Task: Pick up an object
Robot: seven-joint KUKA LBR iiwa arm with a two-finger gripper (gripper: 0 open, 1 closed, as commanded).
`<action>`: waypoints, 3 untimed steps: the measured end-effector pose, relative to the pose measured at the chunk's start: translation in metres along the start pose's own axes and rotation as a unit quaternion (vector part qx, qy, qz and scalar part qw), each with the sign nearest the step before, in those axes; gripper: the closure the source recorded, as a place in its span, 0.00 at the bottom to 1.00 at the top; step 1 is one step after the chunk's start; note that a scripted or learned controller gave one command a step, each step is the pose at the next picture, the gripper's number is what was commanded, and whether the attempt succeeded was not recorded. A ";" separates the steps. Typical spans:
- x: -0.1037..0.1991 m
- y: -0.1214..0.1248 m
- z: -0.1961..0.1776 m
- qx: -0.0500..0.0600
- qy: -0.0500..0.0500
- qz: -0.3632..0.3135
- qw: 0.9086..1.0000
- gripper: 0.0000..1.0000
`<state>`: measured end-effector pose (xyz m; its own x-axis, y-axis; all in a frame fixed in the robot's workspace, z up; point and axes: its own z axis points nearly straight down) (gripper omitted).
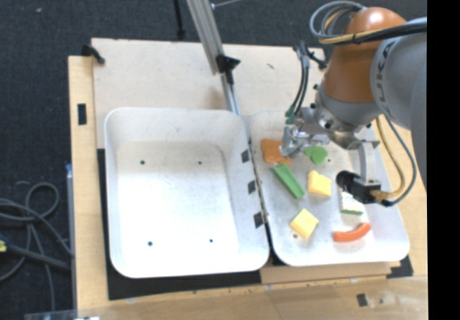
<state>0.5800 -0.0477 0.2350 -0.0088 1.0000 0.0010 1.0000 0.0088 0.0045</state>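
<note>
While hand [293, 144] hovers, orange piece [272, 151] flat, wedge-like; green stick [288, 181] beside

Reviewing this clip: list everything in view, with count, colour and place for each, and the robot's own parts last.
bins: 2, white, side by side on the bench.
yellow blocks: 2, yellow, right bin, one mid, one nearer the front.
green stick: 1, green, right bin, beside the divider, lying at a slant.
green piece: 1, green, right bin, just under the wrist.
orange piece: 1, orange, right bin, back left corner, by the gripper.
red piece: 1, red-orange, curved, right bin, front right.
metal pole: 1, silver, slanting over the bench's back.
cables: dark, on the floor at left.
arm: 1, grey with orange band.
gripper: 1, over the right bin's back.
</note>
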 end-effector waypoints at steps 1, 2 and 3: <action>0.049 0.025 0.004 0.001 0.000 0.001 1.000 1.00; 0.089 0.063 -0.011 0.000 0.000 0.001 1.000 1.00; 0.121 0.100 -0.001 0.001 -0.002 0.002 1.000 1.00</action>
